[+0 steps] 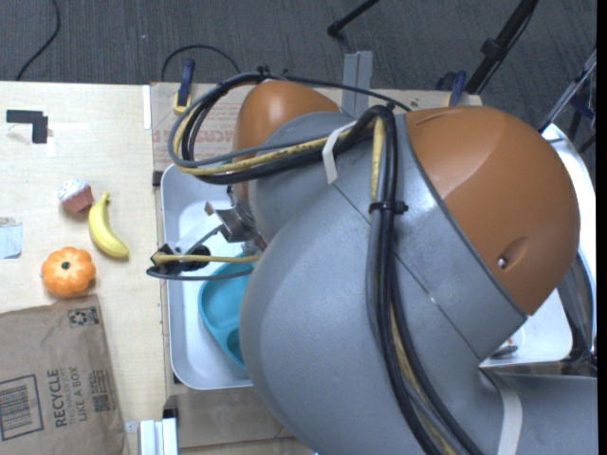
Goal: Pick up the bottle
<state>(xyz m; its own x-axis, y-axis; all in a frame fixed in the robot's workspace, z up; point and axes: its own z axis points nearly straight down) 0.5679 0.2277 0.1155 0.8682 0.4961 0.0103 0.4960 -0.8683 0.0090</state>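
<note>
Far left, on the counter [104,131]: cupcake [75,196], banana [106,227] just beside it, small orange pumpkin [68,272] below, paper bag [57,377] marked RECYCLE at the near corner. All outside the bins.

Next right: white bin [174,211], with a blue bowl [218,313] half tucked under the arm [379,301]. Dark loop with a yellow strand at the bin's left rim; too unclear to name.

Above the bin's middle: end effector [233,224], low over the bin floor, mostly masked by wrist and cables [204,112]. Open or closed: cannot tell. Nothing seen in its grasp.

Bottle: place cannot be told, probably hidden beneath the arm's bulk, in one of the bins.

Handling, as a guess only: likely light, smooth, round, prone to roll or slip if lying down. Best taken across the body near mid-length, not at the neck or cap.
</note>
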